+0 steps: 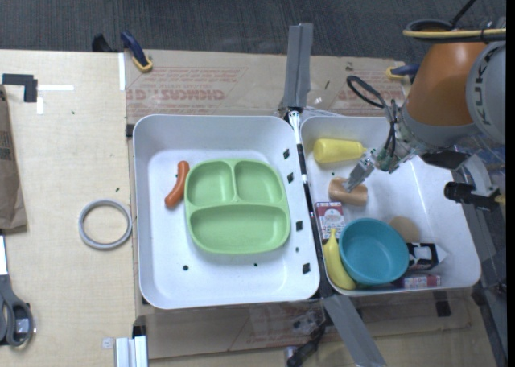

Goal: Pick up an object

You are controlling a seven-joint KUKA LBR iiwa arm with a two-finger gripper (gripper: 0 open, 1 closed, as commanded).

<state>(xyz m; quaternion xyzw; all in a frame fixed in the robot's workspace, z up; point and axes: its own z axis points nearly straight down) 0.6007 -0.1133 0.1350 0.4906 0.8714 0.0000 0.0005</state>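
1. Bins sit side by side on my bench; I watch them from the single overhead camera, with the arm [451, 84] reaching in from the right of that view.
2. I see the gripper [360, 174] low over the upper middle of the right bin [451, 232], pointing down and to the left.
3. Its tips are just above a tan, bun-like piece of toy food [348, 191] lying on the bin floor. I cannot tell from this angle how far the hand is spread, and I see nothing held in it.
4. Just behind the gripper, toward the bin's far wall, I see a yellow block [338, 150] lying on its side.
5. Nearer me in the same bin sits a blue bowl [373, 251], with a banana [335, 261] tucked against its left side and a small red-and-white packet [329, 217] beside the bin's left wall.
6. A pale round thing [406, 229] peeks out behind the bowl; I cannot tell what it is.
7. In the left bin [153, 220] I see a green divided plate [237, 206] lying flat, and a small orange sausage [176, 184] just beside its left edge.
8. On the bench left of the bins lies a grey ring [105, 223].
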